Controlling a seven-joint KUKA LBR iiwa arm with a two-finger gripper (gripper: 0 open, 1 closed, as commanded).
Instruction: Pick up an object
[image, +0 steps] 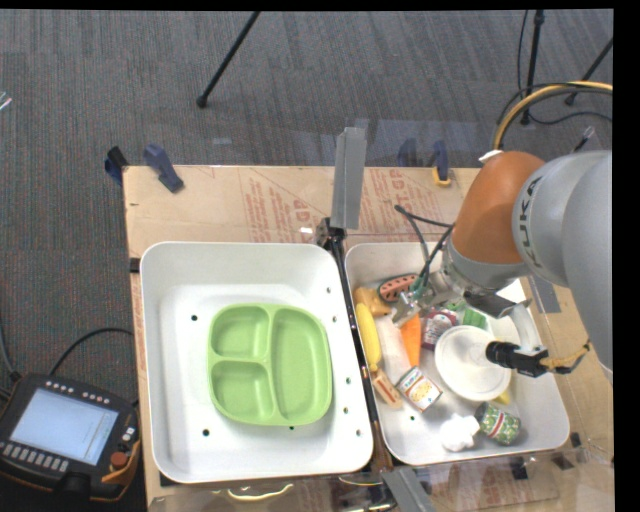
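The pincer sits low in the upper left part of the right bin, right of centre in the frame, under the grey arm with its orange band; whether it is apart or together cannot be told, since the wrist and cables cover it. It hangs among the clutter, close to the bin's upper left wall, with little free room around it.

The right bin is crowded. A yellow banana lies along its left wall, long axis running top to bottom of the frame. Just beside it, to the right, an orange carrot points the same way. A white bowl sits mid-bin, a small printed box lies tilted below the carrot, and a green patterned ball rests near the lower right corner, with a white lump beside it.

The left bin holds a green divided plate in its middle, with bare white floor all round it. Both bins rest side by side on the cardboard-topped surface.
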